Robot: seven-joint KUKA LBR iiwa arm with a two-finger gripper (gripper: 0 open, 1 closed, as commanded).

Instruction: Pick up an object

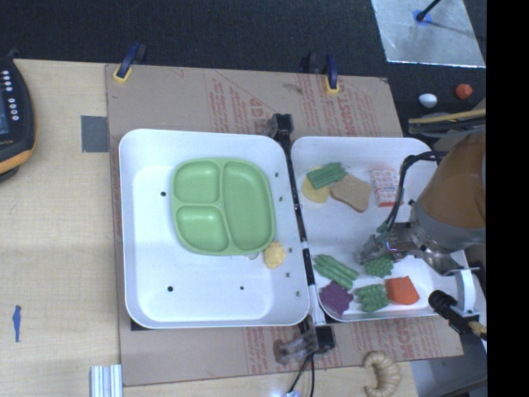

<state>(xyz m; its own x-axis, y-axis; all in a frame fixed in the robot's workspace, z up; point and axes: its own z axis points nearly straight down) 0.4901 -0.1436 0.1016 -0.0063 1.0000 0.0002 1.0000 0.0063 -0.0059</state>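
Note:
My gripper (378,249) is low in the right bin (364,149), reaching in from the right under the grey and orange arm (453,197). It sits right over a small green toy (380,266), and I cannot tell whether it touches it. Around it lie a green pea pod (334,269), a purple piece (335,297), another green piece (372,296) and a red-orange block (402,289). Further back are a bread slice (351,192), a green bean piece (326,174), a yellow disc (313,191) and a red-and-white packet (383,185).
The left bin (149,255) holds a green divided plate (223,205) and a small yellow piece (274,255) by its right wall. A divider with clips runs between the bins. A curled tan object (382,372) lies on the cardboard in front.

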